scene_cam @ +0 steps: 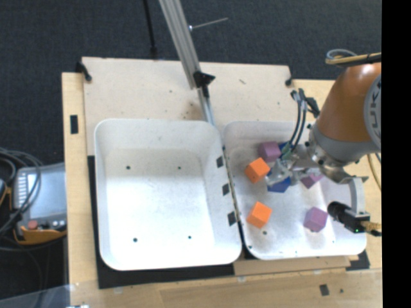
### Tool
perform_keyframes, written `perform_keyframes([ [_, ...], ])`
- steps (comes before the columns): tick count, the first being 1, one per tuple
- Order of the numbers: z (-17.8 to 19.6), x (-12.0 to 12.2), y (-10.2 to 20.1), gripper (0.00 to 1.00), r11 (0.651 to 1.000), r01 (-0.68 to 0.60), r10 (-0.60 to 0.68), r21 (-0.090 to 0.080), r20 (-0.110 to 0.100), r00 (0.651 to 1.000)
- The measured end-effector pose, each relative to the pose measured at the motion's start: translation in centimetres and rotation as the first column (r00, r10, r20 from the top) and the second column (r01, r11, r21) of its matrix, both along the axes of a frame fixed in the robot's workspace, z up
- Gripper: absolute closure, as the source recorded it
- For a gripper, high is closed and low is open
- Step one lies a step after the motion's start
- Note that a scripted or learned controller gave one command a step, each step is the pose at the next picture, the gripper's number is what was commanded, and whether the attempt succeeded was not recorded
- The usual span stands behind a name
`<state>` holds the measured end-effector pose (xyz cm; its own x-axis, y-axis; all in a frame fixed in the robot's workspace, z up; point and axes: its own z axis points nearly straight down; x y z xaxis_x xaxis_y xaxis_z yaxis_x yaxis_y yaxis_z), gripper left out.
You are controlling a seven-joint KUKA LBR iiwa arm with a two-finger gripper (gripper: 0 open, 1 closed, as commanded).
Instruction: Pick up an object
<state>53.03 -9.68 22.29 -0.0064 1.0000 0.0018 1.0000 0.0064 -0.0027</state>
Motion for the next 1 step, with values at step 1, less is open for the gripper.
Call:
perform_keyframes([
  [1,1.06,2.40,4.29,1.00,1.000,-0.001,0.001,-0.001,0.005,1.000],
])
